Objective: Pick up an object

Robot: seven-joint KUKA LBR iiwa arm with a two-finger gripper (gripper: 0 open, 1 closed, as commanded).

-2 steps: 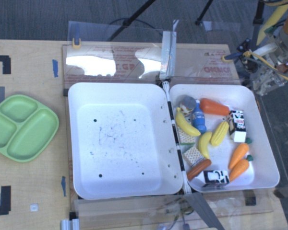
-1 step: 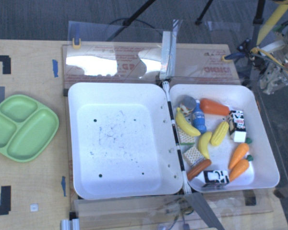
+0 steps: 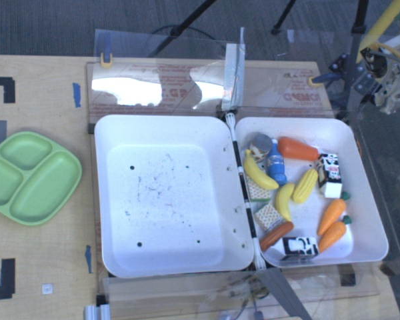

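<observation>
The right bin holds a pile of toy food. A yellow banana lies along its left wall, with a blue bottle beside it and a grey round piece above. An orange-red piece lies at the back. A corn cob and a second yellow piece sit in the middle. A black-and-white carton stands at the right. Two carrots lie at the front right. A brown sausage and a black-and-white box lie at the front.
The left bin shows a bare white floor with faint scuffs. A green divided plate rests on the bench at far left. Clear plastic panels stand behind the bins. Tripod legs and cabling crowd the upper right.
</observation>
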